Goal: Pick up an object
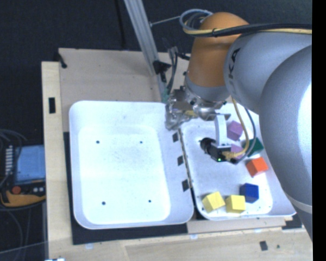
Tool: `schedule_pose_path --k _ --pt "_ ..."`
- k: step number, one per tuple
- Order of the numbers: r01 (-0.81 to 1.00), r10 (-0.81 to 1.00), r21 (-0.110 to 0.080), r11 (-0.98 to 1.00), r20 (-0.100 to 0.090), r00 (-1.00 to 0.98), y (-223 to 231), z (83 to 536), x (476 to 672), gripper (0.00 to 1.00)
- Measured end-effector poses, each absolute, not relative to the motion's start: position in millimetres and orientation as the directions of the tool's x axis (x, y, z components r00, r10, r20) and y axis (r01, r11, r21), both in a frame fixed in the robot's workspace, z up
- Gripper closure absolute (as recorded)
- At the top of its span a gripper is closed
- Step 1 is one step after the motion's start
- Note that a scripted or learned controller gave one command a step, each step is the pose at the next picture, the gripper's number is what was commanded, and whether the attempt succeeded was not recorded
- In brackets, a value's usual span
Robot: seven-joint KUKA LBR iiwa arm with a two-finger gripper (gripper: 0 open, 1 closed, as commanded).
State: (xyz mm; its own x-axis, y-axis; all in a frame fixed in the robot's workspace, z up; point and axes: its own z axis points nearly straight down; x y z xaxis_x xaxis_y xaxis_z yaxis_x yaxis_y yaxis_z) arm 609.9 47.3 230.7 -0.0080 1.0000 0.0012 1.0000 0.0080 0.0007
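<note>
Two shallow white bins sit side by side on the bench [98, 75] – the left bin [119, 156] and the right bin [202, 173].

1. Arm pose. The grey arm [271, 91] enters from the right of the view and crosses above the far part of the right bin. Its orange band [214, 48] sits above the wrist, and the wrist points down and toward the left. The gripper [176, 113] sits at the far left corner of the right bin, just beside the rim shared with the left bin.

2. Jaw state. At this angle it cannot be made out whether the jaws are apart or together.

3. Object positions. All blocks lie in the right bin.
- The purple block [234, 129] is the nearest one to the gripper. It lies to its right and a little nearer the camera, apart from it.
- The orange block [256, 166] lies near the right rim, partly under the arm.
- The blue block [250, 192] lies just below the orange block in the view.
- The yellow block [213, 202] and the second yellow block [236, 203] lie side by side at the near rim – well apart from the gripper.
</note>
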Motion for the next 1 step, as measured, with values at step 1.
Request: schedule_pose_path --k 1 --pt "1.0 1.0 0.002 0.008 0.002 -0.008 98.9 243.2 611.5 1.0"
